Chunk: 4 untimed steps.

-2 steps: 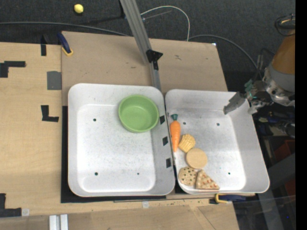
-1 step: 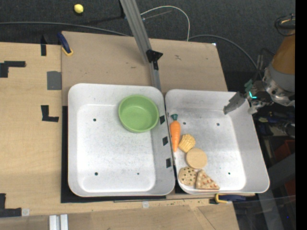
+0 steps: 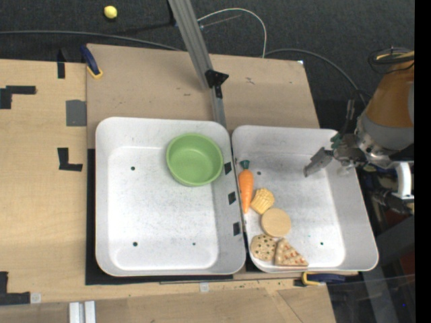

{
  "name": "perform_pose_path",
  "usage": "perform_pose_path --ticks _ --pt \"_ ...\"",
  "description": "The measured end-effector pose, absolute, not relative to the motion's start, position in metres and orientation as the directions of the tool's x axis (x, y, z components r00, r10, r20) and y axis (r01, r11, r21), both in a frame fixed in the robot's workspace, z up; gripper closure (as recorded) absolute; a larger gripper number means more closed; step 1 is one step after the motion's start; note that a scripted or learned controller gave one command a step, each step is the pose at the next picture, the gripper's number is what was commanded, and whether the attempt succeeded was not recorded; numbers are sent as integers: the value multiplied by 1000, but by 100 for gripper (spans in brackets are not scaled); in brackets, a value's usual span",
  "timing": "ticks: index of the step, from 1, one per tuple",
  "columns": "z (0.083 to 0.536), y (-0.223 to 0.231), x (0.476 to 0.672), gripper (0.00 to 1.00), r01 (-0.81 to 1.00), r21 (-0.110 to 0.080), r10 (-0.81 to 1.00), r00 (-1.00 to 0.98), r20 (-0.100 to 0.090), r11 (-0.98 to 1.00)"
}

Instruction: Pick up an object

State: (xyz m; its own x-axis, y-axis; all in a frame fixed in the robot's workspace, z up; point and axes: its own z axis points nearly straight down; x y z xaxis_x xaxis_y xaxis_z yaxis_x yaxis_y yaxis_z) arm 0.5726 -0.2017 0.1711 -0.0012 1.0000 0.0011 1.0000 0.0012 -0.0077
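A pale wooden bench (image 3: 40,200) fills the scene, with dark floor beyond its far edge where a small yellow ball (image 3: 110,11) lies, and thin cables loop across the brown board behind the bins. Two shallow white bins sit side by side on the bench, their inner rims touching. The left bin (image 3: 135,247) holds a green bowl (image 3: 194,159), upright, near its far right corner. The right bin (image 3: 337,247) carries the toy food, all gathered along its left wall: an orange carrot (image 3: 246,188) lying lengthwise beside the rim, a ridged yellow piece (image 3: 262,199) touching it on the right, a round tan biscuit (image 3: 275,222) just below that, then a dotted cracker (image 3: 263,247) and a pizza-like wedge (image 3: 290,254) at the near edge. The arm (image 3: 390,110) comes in from the right, its orange band showing above the wrist, and the gripper (image 3: 316,165) hangs over the far right part of the right bin — well apart from the food. Nothing shows between its fingers; whether they are spread or closed I cannot tell at this size. A grey pole (image 3: 192,32) slants across the board from the top.
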Motion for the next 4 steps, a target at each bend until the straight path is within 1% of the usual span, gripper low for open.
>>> perform_pose_path --ticks 1,2,3,4 --pt "122 -209 575 0 1000 -6 1000 -1 0 1" --pt "87 -209 575 0 1000 -1 1000 -2 -2 2" --pt "99 -208 575 100 1000 -1 1000 -3 -1 3" --pt "162 -207 576 100 1000 5 1000 -2 -2 2"
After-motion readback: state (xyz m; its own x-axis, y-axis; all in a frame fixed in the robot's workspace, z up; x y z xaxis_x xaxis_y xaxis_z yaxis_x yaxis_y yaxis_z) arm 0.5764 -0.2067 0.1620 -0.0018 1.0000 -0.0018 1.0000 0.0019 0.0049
